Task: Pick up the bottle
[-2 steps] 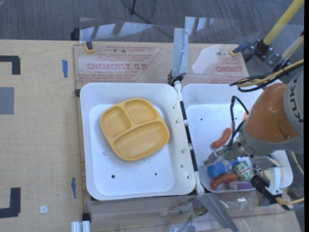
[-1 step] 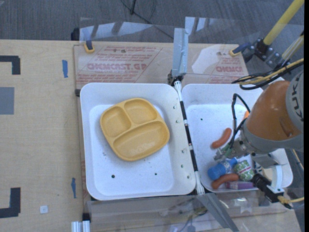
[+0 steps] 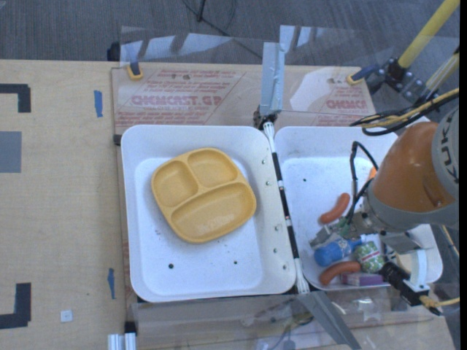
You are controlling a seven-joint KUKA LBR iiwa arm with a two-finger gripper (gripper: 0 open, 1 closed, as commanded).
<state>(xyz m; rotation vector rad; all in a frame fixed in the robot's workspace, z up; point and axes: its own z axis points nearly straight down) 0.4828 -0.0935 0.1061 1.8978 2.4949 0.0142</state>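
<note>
My arm (image 3: pixel 416 173), grey with its orange band, reaches over the right-hand shallow white bin (image 3: pixel 306 159), and my hand (image 3: pixel 349 230) is low among the things heaped at that bin's near side. I cannot tell from here how my hand is set, because the wrist and cabling hide it from above.

As far as I can judge, the pick is not done. The bottle, which I take to be the small blue plastic one (image 3: pixel 332 253), lies on its side on the bin floor, just below my hand and close to it, perhaps touching. Nothing shows it lifted or gripped. What is left is to close on it firmly and raise it clear.

That bin is crowded. One orange-red sausage-shaped toy (image 3: pixel 335 208) lies just above my hand, and a second one (image 3: pixel 339 271) lies at the near rim, just beside the bottle. A green and white patterned object (image 3: pixel 369 255) sits to the right of the bottle, too tangled with its neighbours for me to name. The far half of this bin shows bare floor.

The left-hand shallow white bin (image 3: pixel 146 268) holds a single yellow plastic divided plate (image 3: pixel 203 195) with three compartments, lying flat toward the far side.

Both bins sit on the pale wooden bench (image 3: pixel 58 195).
</note>
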